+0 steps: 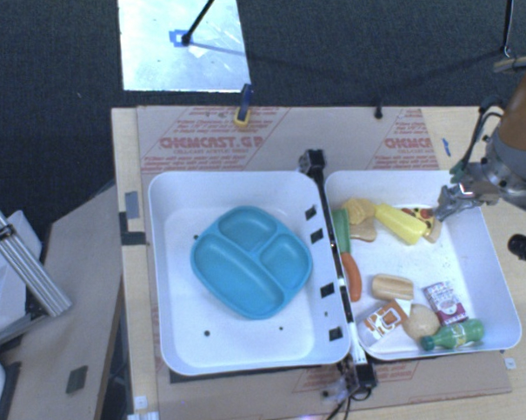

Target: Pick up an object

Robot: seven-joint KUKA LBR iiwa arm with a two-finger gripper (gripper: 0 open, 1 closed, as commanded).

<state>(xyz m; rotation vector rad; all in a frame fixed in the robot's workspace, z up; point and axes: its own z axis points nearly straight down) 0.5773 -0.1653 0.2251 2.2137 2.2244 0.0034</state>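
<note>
The end effector is seen over the right bin's upper edge; the yellow banana lies just at its 9 o'clock. Its grip cannot be told.

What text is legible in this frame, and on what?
"CHEMCAST GP" in red, repeated on the protective film of the board under the bins; the copy at upper right and those along the bottom edge run at other angles and are only partly readable.
Red-and-white packet in the right bin: printing too small to read.
Orange-and-white carton: printing too blurred to read.
Nothing else carries readable text.
</note>
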